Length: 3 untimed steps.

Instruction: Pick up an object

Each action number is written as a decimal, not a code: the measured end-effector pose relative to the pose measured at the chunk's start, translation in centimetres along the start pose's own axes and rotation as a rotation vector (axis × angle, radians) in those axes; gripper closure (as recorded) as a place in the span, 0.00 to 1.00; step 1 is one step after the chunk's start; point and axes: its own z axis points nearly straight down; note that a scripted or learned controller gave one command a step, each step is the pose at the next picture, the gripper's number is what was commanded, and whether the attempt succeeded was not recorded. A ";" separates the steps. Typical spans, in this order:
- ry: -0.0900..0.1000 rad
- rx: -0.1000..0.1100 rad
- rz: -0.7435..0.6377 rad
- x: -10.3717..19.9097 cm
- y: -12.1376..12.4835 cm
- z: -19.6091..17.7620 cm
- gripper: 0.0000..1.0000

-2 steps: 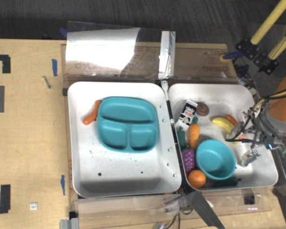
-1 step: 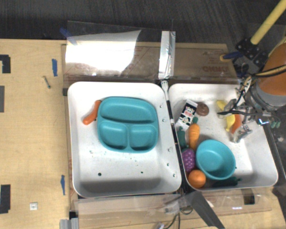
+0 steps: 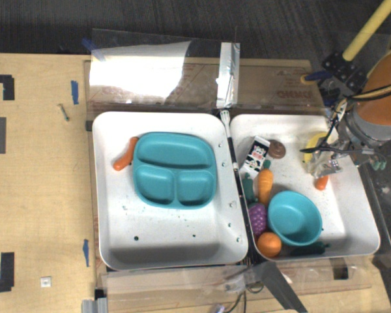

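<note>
My gripper [image 3: 325, 166] hangs low over the right side of the right bin [image 3: 355, 214]. Directly below its tip is a small orange piece [image 3: 321, 183], and a yellow item [image 3: 315, 141] sits just to its upper left. Elsewhere in this bin are a teal bowl [image 3: 294, 217], an orange fruit [image 3: 269, 243], purple grapes [image 3: 257, 218], an orange carrot [image 3: 265, 184], a white carton [image 3: 256, 154] and a brown round piece [image 3: 276, 150]. The left bin [image 3: 111, 207] holds a teal divided plate [image 3: 174, 169] and an orange sausage-shaped toy [image 3: 124, 154].
The arm's orange band [image 3: 384, 90] and dangling cables crowd the right bin's far right corner. A shiny plastic sheet [image 3: 140, 74] lies behind the left bin. The wall between the two bins [image 3: 233, 175] runs close to the carton and the carrot.
</note>
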 end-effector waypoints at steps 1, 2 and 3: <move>0.001 0.004 0.016 -5.4 -1.3 -15.5 1.00; 0.014 -0.004 0.017 -5.2 -1.2 -14.7 0.00; 0.011 -0.001 0.162 -1.8 -0.6 0.4 0.00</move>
